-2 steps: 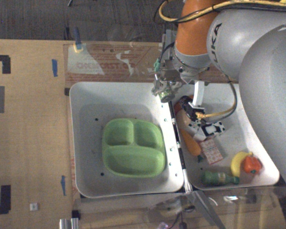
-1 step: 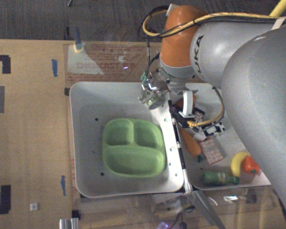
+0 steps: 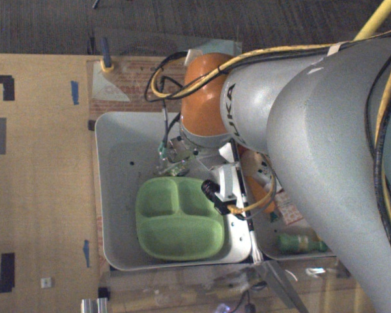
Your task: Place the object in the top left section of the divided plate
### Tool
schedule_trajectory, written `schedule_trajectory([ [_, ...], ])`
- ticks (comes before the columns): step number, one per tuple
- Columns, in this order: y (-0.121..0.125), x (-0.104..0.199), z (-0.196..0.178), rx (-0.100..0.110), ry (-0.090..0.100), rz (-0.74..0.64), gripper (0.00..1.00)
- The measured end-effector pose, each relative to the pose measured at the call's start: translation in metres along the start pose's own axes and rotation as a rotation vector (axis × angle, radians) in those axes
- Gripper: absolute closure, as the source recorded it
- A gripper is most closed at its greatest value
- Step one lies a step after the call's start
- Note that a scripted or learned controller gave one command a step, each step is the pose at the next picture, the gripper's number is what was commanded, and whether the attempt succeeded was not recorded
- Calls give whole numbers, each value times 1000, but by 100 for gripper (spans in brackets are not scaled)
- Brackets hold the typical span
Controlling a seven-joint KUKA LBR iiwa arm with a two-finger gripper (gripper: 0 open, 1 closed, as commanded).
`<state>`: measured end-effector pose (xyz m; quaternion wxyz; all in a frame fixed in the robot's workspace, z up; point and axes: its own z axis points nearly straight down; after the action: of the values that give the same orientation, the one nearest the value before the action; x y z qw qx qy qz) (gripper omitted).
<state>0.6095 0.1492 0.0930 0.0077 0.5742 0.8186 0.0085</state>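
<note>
Grey arm, nearest the lens, covers much of both bins. Which object is meant I cannot tell, nor whether the gripper grips anything; it hangs just above the green divided plate, by the upper edge. A release here could miss that section and land on the white bin floor; a green bottle lies in the other bin
</note>
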Motion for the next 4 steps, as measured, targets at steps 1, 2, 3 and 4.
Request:
schedule_trajectory([
  [1,-37,23,-65,-54,-15,-90,100],
  [2,-77,12,-137,-8,-1,-139,100],
  [3,-77,11,-137,-10,-2,-138,0],
  [4,-76,11,-147,-11,-2,-136,100],
])
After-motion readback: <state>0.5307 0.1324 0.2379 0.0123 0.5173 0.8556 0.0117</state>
